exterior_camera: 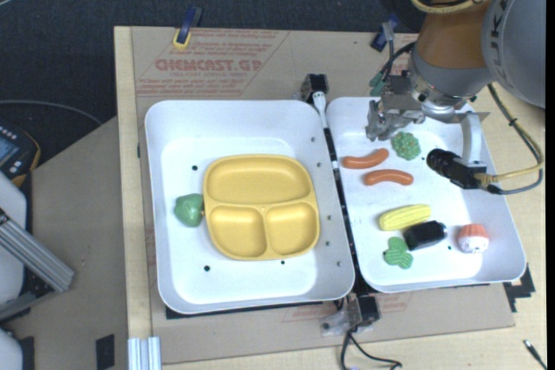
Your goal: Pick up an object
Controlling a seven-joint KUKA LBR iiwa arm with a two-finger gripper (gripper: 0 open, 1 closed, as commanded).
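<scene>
Camera view: my tool (pixel 388 128) hangs low in the right bin (pixel 503 260); I cannot tell its state. Green broccoli (pixel 405 145) sits just beside it, a sausage (pixel 364 159) below. Crowding may cause it to nudge both aside.

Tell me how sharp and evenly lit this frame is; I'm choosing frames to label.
Camera view: light is soft and even, with faint shadows under the yellow tray and the sausages; the white bins are bright but not blown out; the gripper is slightly soft; the small toys stay distinguishable.
</scene>
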